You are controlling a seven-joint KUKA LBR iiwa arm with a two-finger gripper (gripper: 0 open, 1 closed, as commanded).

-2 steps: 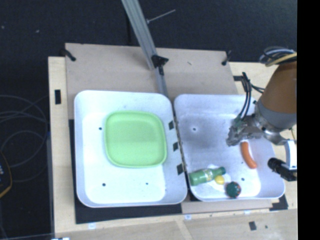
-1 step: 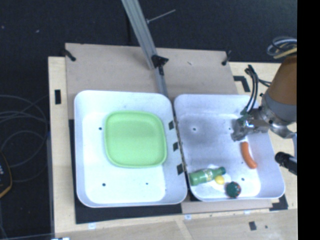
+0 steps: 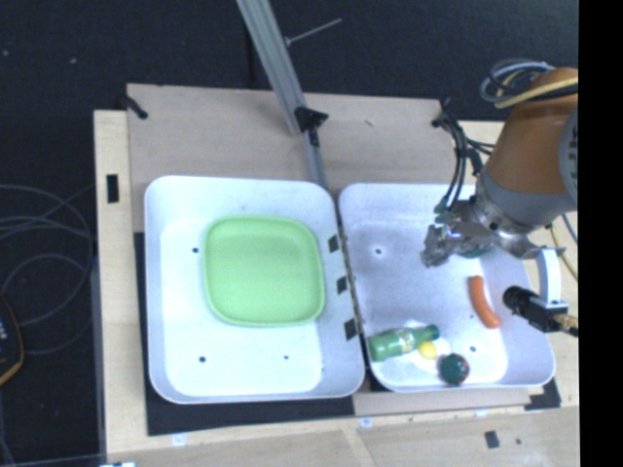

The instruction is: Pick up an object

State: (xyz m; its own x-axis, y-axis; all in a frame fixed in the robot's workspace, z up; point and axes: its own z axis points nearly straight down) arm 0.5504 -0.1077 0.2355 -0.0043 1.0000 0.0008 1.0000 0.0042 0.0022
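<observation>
Nearest the right bin's [image 3: 389, 212] front wall: a green bottle [image 3: 401, 341] is lying on its side, with a small yellow piece [image 3: 427, 351] touching it and a dark green ball [image 3: 453, 367] sitting just beside that; any of these could be the object to pick.
Further up the right bin: an orange sausage-shaped piece [image 3: 483, 301] is lying alone, well apart from the bottle cluster and closer to the bin's outer wall.
Left of the right bin: a second white bin [image 3: 165, 261] is holding a pale green plate [image 3: 263, 269].
Claw [image 3: 435, 248]: it is hovering over bare floor of the right bin, between the orange piece and the bin's inner wall; nothing is showing in its grip, and I cannot tell how wide it is set.
Arm [image 3: 526, 168]: it is reaching in from beyond the right bin's outer wall, orange band high, wrist tilting down and inward toward the bin's middle.
Risk: the claw is standing over no object, so a straight descent would likely be closing on nothing.
Risk: the bottle, yellow piece and ball are crowding together, so a grasp there could be nudging one away or catching two.
Risk: the bottle and ball look round and may be rolling off at a glancing touch.
</observation>
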